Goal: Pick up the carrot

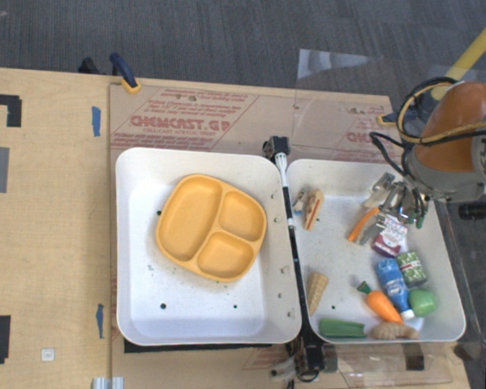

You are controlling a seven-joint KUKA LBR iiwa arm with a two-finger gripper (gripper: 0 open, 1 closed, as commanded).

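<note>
Here, the grey arm (461, 136) with its orange band reaches in from the upper right of the frame, its gripper (398, 204) lowered into the upper part of the right bin (341, 187). Whether the gripper is spread or closed cannot be told from this angle, as its tip is lost among small items. The carrot (381, 303), orange with a green top, lies in the lower right of that bin, well apart from the gripper. Just above it sits a blue packet (390, 279), with a green-and-white packet (412, 268) and a green round piece (422, 302) to its right. A dark green cucumber-like piece (342, 327) rests along the bin's lower edge, beside a tan lumpy item (392, 331). An ice cream cone (315, 288) lies near the bin's left wall. An orange stick (361, 226) and a red-and-white packet (390, 235) lie just below the gripper. In the left bin (140, 306), at the frame's centre, sits a yellow divided plate (211, 226) with three compartments. Both bins rest on cardboard (182, 117) atop the wooden tabletop (43, 220).
</note>
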